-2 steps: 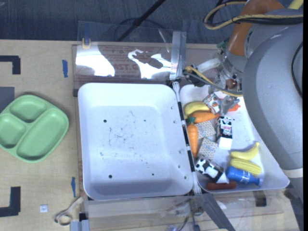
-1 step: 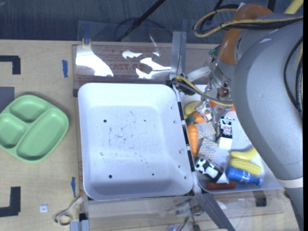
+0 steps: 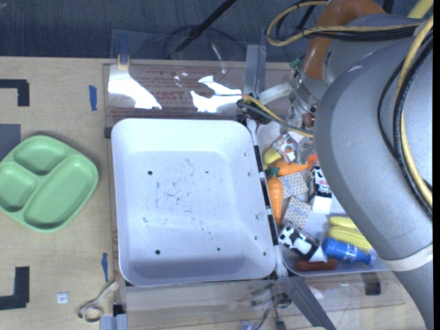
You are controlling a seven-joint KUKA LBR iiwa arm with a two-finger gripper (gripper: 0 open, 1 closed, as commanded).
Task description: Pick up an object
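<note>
The right bin (image 3: 285, 270) holds a heap of small things, with the big grey arm over most of it. I see an orange carrot (image 3: 274, 195), a second carrot (image 3: 297, 166), a yellow banana-like toy (image 3: 348, 229), a blue bottle (image 3: 348, 251), a black-and-white cow toy (image 3: 298, 239) and a patterned cloth piece (image 3: 295, 199). My gripper (image 3: 297, 122) hangs below the orange-banded wrist at the back of this bin, just above a small white-and-red item (image 3: 286, 145). Cables and the wrist hide its tip.
The left white bin (image 3: 185, 198) lies beside the right one, their rims meeting at a dark divider. A green divided plate (image 3: 45, 181) rests on the wooden bench at far left. A clear plastic wall (image 3: 179, 81) stands behind the bins.
</note>
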